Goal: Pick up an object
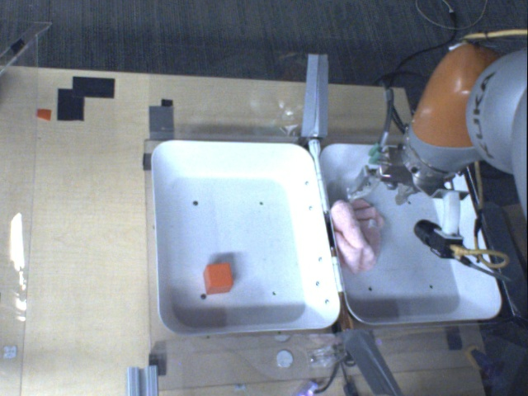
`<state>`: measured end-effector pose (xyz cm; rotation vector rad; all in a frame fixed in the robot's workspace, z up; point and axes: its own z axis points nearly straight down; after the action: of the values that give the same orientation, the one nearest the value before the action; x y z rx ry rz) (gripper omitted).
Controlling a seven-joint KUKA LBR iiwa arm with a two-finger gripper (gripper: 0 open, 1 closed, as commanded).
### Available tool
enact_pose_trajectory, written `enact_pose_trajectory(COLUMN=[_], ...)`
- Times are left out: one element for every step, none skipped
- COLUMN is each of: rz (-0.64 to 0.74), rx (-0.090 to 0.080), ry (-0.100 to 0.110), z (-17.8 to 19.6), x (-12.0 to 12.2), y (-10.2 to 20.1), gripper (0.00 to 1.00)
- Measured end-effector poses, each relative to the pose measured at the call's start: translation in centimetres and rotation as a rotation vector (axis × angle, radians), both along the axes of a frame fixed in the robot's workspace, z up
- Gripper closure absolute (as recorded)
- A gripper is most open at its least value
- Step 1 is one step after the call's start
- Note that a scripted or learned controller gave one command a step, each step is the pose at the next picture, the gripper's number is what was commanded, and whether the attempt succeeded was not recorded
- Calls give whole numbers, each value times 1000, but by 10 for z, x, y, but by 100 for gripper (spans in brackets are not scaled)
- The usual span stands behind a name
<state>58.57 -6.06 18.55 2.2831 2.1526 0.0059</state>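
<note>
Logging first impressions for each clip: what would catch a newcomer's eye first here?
The arm's orange band at upper right stands out, with the gripper over the right bin. Just below it a pink cloth lies against that bin's left wall. A small orange block sits alone in the left bin.

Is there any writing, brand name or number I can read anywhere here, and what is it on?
"KU": dark letters running down the grey arm, at the view's right edge, cut off there.
No readable text on the white bins, the orange block or the pink cloth.
</note>
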Motion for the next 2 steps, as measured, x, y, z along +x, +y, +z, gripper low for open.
enact_pose_trajectory(rz=[162,291], rx=[0,-1], ry=[1,-2], z=[-90,0], x=[22,32], y=[-24,29], gripper=[0,0])
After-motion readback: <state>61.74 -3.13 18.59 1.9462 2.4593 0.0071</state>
